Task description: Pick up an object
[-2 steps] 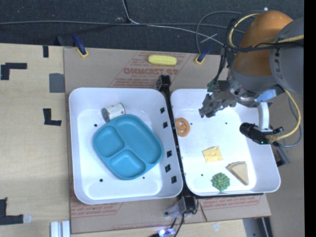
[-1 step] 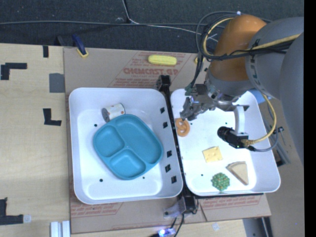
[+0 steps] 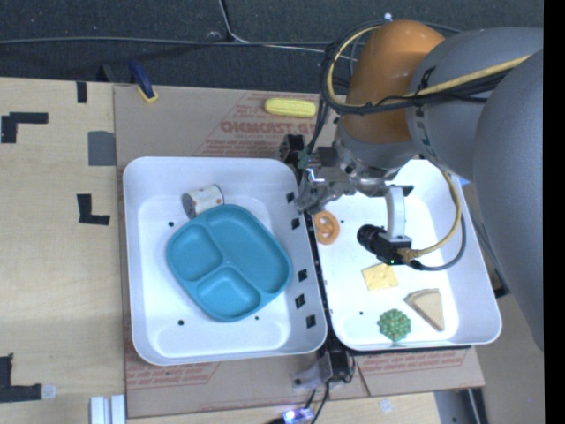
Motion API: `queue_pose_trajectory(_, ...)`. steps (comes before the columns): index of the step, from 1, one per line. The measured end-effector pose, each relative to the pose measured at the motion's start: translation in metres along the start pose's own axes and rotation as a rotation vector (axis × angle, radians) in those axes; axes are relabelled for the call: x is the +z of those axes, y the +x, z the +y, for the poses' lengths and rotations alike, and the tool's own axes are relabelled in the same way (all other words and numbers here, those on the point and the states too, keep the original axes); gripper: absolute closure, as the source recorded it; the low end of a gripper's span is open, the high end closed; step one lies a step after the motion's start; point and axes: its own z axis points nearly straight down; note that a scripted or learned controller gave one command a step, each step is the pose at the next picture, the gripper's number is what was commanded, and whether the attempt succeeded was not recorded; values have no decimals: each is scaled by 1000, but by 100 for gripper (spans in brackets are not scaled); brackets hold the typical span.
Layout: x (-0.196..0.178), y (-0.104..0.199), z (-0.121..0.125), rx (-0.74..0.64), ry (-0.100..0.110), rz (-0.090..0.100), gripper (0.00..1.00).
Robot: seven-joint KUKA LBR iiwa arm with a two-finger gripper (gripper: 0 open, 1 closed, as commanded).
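Scanning from your left: a smooth blue divided plate (image 3: pixel 229 261) and small cylindrical cup (image 3: pixel 202 200) share the left bin (image 3: pixel 141 325). The gripper (image 3: pixel 320 193) hangs above a pretzel (image 3: pixel 326 227); its opening can't be told. Cheese wedge (image 3: pixel 380 277), bumpy broccoli (image 3: pixel 394 324), sandwich slice (image 3: pixel 427 308) lie near.

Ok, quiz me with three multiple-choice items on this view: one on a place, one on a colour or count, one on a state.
1. Where is the divided plate? A left bin B right bin C cardboard
2. What colour is it? A red B blue C yellow
3. How does the small cup lie? A upright B on its side C on the plate

A: it fills the left bin.
B: it is plainly blue.
B: its open mouth faces sideways, beside the plate.
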Motion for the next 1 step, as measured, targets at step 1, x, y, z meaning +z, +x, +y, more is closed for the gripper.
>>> queue_pose_trajectory(1, 14, 51, -6, 1, 3, -1, 100)
